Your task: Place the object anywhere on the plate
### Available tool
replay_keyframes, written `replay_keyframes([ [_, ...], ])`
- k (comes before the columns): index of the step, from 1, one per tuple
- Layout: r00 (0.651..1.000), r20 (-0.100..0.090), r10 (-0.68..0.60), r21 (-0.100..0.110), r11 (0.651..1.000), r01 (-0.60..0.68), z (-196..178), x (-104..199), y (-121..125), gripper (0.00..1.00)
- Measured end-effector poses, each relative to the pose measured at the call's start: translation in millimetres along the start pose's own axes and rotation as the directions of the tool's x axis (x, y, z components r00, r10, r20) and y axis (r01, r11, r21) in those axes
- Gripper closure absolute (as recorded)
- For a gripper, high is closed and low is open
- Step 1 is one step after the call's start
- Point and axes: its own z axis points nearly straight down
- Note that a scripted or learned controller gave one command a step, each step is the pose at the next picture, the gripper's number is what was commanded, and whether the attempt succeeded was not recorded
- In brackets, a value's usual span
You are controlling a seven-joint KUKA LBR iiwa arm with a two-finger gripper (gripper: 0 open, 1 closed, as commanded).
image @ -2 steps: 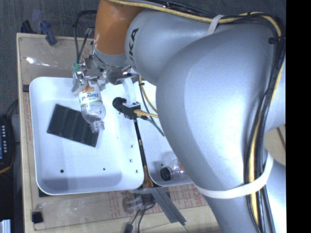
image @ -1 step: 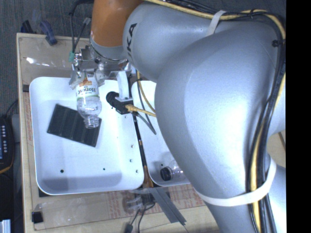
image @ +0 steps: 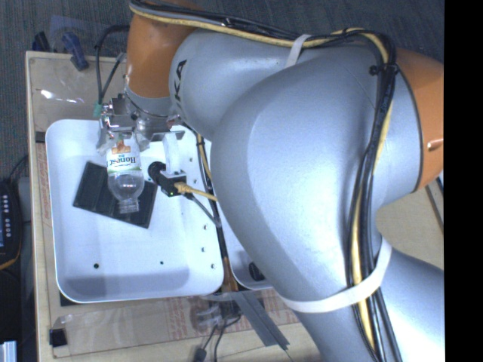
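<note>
A large grey robot arm with orange bands takes up most of the frame, reaching in from three o'clock across a wooden bench. At nine o'clock sits a shallow white bin. A second bin's rim peeks out beneath the arm near six o'clock.

Inside the left bin, a flat black square plate lies tilted like a diamond. A small clear honey bottle with a white and red label hangs over the plate's upper right part. Its long axis runs from twelve to six o'clock, the rounded clear end pointing toward six.

The gripper sits at the bottle's twelve o'clock end, directly against its top, and appears to pinch that end, though its tips are hard to make out among the metal parts. A yellow cable trails off toward four o'clock.

The bottle already overlaps the plate, so the coming move is likely a short lowering and release, with no sideways travel needed.
</note>
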Motion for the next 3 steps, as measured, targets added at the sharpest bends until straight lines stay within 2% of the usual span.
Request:
replay_keyframes([
  [1,1.000,0.000,0.019,0.000,1.000,-0.019,-7.6,-1.5,-25.5,1.00],
  [2,1.000,0.000,0.019,0.000,1.000,-0.019,-8.0,-1.4,-25.3,0.00],
  [3,0.986,0.000,-0.167,-0.004,0.986,0.167,-58.2,13.4,-6.5,0.00],
])
